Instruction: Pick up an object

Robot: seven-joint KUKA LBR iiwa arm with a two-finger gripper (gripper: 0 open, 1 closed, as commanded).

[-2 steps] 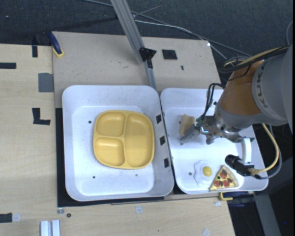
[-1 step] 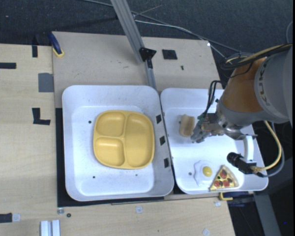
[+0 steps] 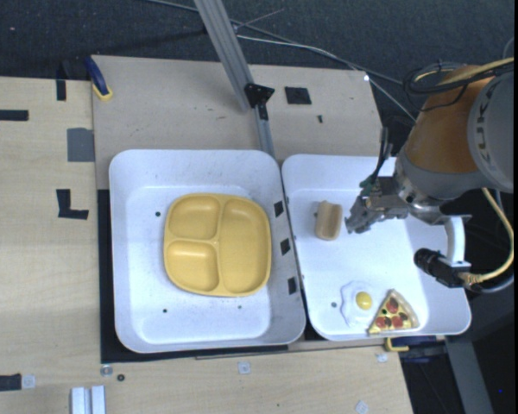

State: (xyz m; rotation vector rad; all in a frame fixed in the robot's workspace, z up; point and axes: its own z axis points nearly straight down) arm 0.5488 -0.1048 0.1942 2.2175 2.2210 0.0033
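I am watching the grey arm reaching in from the right over the right-hand bin, its gripper hanging low just beside a small tan block that looks like a toy piece of bread. The bread is lying on the bin floor near the bin's left wall, apart from the gripper tip, and nothing is showing between the fingers; from this slant I cannot tell whether they are standing apart or together. A toy fried egg and a toy pizza slice are resting side by side at the bin's near edge, well apart from the gripper. In the left-hand bin a yellow divided plate is sitting alone in the middle. Judging by how the wrist is angling toward the bread, I am reading this as an approach to that piece, with the pick not yet made
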